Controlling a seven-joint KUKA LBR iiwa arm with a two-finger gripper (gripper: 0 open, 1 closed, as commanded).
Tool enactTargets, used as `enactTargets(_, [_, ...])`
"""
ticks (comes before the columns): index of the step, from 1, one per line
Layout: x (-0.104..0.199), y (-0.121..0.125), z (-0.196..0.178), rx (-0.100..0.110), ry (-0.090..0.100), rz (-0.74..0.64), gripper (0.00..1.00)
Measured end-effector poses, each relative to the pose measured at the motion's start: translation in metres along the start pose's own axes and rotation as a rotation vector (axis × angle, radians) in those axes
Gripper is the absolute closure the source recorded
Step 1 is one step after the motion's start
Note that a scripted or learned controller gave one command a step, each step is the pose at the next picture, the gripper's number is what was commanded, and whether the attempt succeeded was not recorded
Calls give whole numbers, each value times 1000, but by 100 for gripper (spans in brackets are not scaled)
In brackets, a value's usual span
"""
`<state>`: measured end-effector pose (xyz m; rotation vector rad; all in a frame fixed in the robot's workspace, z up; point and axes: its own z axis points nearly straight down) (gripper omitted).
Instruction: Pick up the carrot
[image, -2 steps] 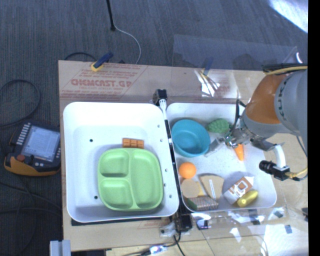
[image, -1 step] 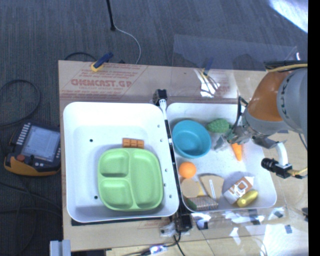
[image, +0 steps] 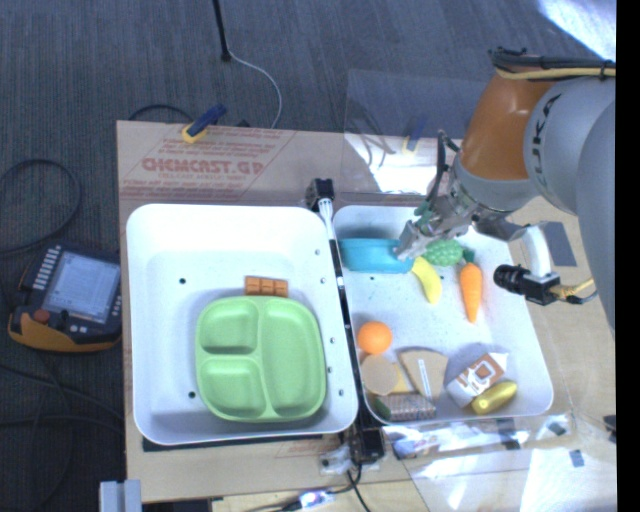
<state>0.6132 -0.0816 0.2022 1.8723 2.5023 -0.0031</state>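
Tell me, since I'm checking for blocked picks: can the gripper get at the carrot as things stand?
Probably yes. The carrot lies uncovered in the right bin, with bare floor on both sides. The banana lies apart to its left, and the gripper hangs just up-left of it.

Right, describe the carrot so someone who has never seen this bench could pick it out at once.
Look in the right-hand white bin, the one crowded with toy food, and go to its upper right part, just below the arm's pincer. The carrot lies there, pointing down, next to a yellow banana. It is the long orange cone with a green top, unlike the round orange lower left.
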Motion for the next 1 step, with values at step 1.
enactTargets(1, [-43, -57, 25, 8, 13, -401, 100])
